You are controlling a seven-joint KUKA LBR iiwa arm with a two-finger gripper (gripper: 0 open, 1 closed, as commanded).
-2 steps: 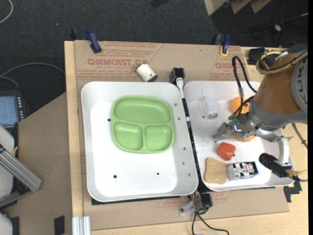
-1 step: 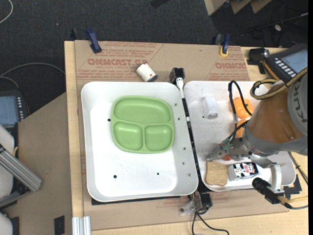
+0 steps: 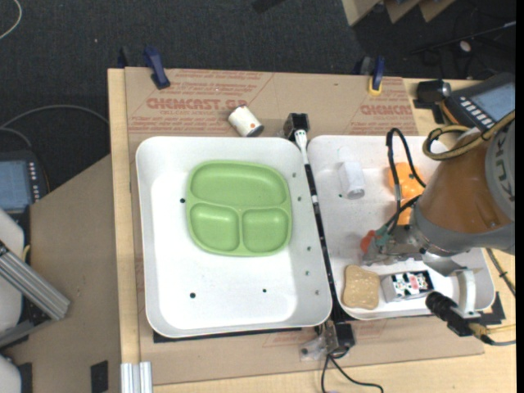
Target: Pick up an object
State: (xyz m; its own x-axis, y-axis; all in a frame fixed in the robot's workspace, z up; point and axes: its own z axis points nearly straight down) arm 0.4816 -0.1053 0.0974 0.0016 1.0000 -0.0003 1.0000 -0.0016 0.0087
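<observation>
One fixed camera looks down aslant on both white bins (image 3: 155,219).

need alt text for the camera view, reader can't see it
A grey and orange robot arm reaches from the right into the right white bin, its gripper low above a tan sponge. The left white bin holds a green divided plate.

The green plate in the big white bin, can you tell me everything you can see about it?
The green plate is a pale green divided dish that looks like smooth plastic. It has rounded corners and three compartments: one wide one along the far side and two smaller ones side by side along the near side, split by raised ridges. It lies flat and right side up in the left white bin, toward its far half. Only the bin's floor touches it, and the compartments look bare.
</observation>
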